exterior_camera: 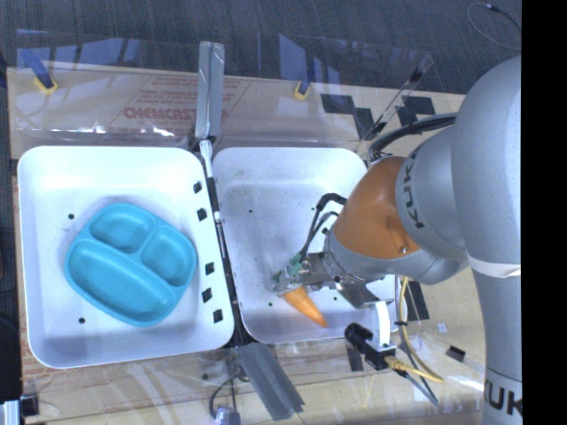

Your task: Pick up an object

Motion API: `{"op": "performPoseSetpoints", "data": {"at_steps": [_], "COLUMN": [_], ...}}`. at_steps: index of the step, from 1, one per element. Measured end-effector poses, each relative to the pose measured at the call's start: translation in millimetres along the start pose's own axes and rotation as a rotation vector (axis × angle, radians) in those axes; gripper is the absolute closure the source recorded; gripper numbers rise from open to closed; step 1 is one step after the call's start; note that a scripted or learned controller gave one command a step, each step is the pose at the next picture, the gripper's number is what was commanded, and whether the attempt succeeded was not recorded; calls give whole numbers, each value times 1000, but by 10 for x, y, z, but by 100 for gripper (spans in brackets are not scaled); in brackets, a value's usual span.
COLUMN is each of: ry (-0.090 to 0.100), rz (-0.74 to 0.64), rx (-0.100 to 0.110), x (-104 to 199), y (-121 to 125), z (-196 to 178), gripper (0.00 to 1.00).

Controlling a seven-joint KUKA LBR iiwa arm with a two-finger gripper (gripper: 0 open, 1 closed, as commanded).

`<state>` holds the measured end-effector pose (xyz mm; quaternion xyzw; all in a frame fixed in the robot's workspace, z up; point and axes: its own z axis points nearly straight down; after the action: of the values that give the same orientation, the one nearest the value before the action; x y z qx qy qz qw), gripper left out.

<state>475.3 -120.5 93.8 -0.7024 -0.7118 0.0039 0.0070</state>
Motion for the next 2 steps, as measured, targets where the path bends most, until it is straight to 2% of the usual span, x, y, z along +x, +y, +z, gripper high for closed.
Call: {"op": "performPoseSetpoints", "data": {"at_steps": [1, 2], "ry": [-4, -4], "rz": [4, 8], "rx": [-15, -11], "x": [551, -477], "y": [3, -18], "z": [-1617, -915], "gripper": [100, 100]}}
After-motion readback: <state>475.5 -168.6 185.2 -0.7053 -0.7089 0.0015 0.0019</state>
